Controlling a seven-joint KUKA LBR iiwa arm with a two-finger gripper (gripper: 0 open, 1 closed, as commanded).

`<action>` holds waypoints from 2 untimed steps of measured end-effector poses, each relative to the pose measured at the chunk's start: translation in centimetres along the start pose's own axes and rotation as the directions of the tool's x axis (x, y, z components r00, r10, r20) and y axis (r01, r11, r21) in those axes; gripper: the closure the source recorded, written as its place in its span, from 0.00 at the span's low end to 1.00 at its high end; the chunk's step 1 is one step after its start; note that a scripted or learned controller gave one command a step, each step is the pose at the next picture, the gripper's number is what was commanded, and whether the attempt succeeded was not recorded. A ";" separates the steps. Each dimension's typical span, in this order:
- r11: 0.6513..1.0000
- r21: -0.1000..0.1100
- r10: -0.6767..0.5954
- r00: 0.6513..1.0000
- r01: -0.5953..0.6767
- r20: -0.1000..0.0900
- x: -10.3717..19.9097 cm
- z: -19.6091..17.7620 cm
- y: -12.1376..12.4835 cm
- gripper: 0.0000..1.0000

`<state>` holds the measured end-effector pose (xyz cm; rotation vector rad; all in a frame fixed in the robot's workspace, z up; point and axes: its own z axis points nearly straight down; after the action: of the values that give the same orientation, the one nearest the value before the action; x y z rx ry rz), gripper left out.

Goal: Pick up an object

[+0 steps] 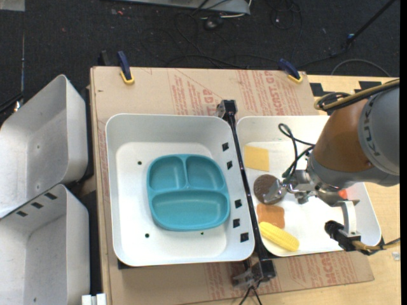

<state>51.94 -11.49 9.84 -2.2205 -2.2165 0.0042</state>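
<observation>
Two bins: white, shallow, set side by side on the worktop (172, 88), divided by a black strip
Left bin (121, 170): a teal compartment tray (188, 192) is seen lying flat near its middle
Right bin (299, 127): four objects are grouped along its left half
Yellow slice (257, 157): flat, pale yellow, square, placed nearest the far wall
Round brown object (265, 186): located just below the yellow slice, beside the claw
Tan piece (271, 215): flat, orange-brown, lying below the round brown object
Yellow corn-like object (280, 237): lying aslant at the near wall, touching the tan piece
Arm (356, 138): grey with an orange band, entered from the right, held over the right bin
Claw (287, 188): lowered just right of the round brown object; its opening cannot be told, and nothing is seen held
</observation>
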 end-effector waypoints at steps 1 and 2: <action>1.000 -0.005 0.001 1.000 -0.001 0.001 0.0 -1.3 0.1 1.00; 1.000 -0.009 -0.004 1.000 0.004 0.002 -0.1 -7.6 0.5 1.00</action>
<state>52.44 -11.64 17.43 -2.2220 -2.2266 -0.0038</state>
